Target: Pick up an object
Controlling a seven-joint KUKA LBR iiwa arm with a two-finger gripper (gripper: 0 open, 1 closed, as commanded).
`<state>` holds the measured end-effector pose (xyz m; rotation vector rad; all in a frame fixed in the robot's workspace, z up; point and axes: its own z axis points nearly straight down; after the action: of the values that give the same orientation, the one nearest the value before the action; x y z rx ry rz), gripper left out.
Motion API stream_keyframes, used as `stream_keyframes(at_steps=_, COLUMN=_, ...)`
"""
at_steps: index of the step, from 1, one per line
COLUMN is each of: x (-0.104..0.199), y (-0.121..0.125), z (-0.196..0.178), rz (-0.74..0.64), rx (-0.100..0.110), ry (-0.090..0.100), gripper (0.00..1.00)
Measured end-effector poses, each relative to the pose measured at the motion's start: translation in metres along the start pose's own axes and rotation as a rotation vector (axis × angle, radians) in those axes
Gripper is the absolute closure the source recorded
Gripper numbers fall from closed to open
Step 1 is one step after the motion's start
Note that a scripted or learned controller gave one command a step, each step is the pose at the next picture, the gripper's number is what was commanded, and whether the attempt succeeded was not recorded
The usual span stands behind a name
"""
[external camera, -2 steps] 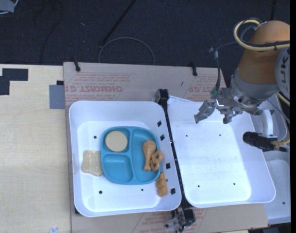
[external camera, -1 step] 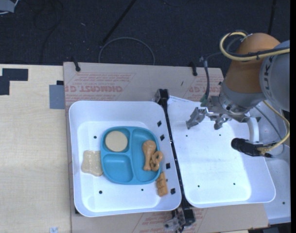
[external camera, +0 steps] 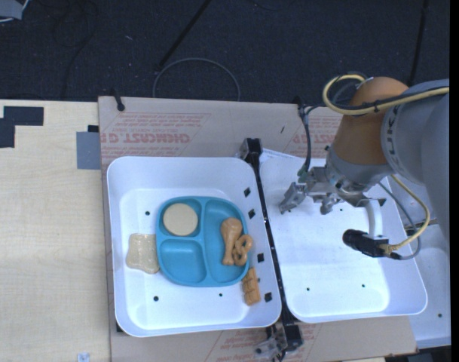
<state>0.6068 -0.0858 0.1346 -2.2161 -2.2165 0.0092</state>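
Pretzel stick [external camera: 251,286] at left bin front edge; my fingers [external camera: 310,197] spread, holding nothing, over right bin; target lies lower-left.

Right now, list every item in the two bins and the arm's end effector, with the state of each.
Blue divided tray: flat in the left bin.
Round tan food piece: in the tray's upper-left compartment.
Pretzel-like piece: in the tray's right compartment.
Pale bread-like piece: on the bin floor, against the tray's left edge.
Small brown piece: on the bin floor by the tray's lower-right corner.
End effector: over the right bin, holding nothing.
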Motion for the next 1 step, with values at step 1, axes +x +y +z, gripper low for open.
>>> stream_keyframes(at_steps=1, x=0.0014, y=-0.0005, z=0.0501, rz=0.001, rx=-0.003, ry=0.0, gripper=0.0)
